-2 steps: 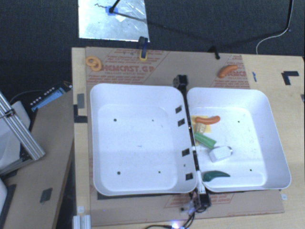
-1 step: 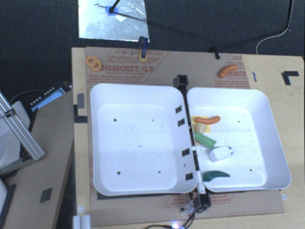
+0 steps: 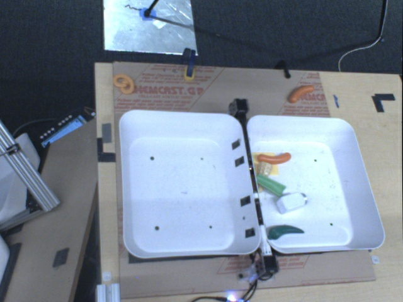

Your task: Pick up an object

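Note:
The right bin holds a small cluster near its left wall. An orange sausage-shaped piece lies on top of a yellow piece. Just below them rests a light green block, and a white box-like object sits beside it. A dark green pepper-shaped piece lies near the bin's front left corner. The left bin stands next to it with its white floor showing.
On the cardboard bench top behind the bins lie an orange ring, a yellow and blue clamp and another orange sausage piece. A shiny metal sheet lies further back. A metal frame stands at the left.

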### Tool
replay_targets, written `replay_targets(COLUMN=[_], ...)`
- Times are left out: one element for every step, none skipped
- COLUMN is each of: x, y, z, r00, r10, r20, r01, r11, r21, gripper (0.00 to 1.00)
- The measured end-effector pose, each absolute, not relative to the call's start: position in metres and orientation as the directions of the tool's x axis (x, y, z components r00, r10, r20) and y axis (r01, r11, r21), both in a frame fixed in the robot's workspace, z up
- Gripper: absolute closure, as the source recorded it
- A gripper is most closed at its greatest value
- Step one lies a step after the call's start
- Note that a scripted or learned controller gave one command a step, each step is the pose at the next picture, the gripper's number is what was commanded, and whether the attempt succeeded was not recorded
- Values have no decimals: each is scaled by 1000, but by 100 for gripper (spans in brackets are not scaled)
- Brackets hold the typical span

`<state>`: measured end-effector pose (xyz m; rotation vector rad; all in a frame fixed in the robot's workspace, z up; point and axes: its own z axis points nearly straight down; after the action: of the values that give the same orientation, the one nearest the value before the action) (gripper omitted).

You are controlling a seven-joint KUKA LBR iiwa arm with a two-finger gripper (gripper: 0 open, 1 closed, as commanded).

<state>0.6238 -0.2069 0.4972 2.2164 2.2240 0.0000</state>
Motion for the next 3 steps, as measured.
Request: replay_targets(x=[652,600,543], y=[-200,-207,-198], z=[538,536,390], r00=[-7,0,1], r10=[1000,1000,1000], r20=[-3,-1,5], r01=[1000,1000,1000], r11=[7,0,-1], r21=[8,2,-14], gripper=[100,100,100])
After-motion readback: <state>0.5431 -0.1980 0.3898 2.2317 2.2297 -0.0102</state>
